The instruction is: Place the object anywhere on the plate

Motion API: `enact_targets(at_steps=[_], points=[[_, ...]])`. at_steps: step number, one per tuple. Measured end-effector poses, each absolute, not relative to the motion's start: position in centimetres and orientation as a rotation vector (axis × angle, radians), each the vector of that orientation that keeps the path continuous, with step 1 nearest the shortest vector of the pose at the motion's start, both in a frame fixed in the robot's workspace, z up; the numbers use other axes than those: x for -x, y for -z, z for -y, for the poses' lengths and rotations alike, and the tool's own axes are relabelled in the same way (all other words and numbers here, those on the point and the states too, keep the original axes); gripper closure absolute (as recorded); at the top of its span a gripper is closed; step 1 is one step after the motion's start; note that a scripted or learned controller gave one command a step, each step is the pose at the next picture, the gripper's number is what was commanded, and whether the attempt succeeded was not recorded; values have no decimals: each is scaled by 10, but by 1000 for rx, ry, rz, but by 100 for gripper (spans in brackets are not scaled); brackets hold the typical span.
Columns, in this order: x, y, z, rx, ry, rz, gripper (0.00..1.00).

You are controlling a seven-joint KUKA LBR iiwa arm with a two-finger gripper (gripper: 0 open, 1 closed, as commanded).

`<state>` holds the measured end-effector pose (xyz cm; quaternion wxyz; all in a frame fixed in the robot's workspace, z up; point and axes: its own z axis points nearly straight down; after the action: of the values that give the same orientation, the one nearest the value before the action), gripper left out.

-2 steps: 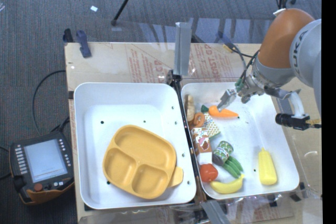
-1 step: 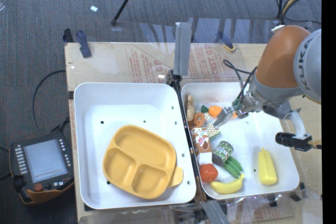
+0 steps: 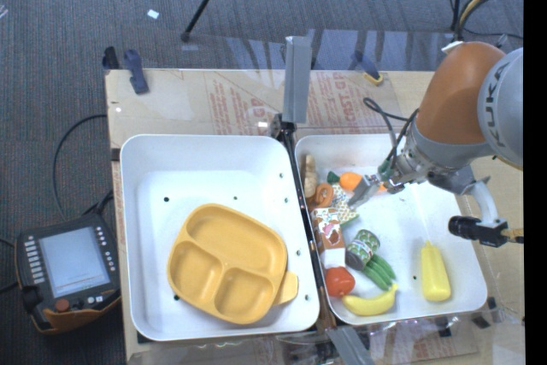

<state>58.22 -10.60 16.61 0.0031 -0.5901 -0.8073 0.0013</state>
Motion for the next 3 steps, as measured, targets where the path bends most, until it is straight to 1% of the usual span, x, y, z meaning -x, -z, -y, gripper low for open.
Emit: enact_targets(at_steps=[1, 2, 3], points=[[-551, -185, 76, 1584, -3, 2706, 0], [-481, -184, 56, 1511, -4, 2746, 0], [-481, -184, 56, 1513, -4, 2745, 0]])
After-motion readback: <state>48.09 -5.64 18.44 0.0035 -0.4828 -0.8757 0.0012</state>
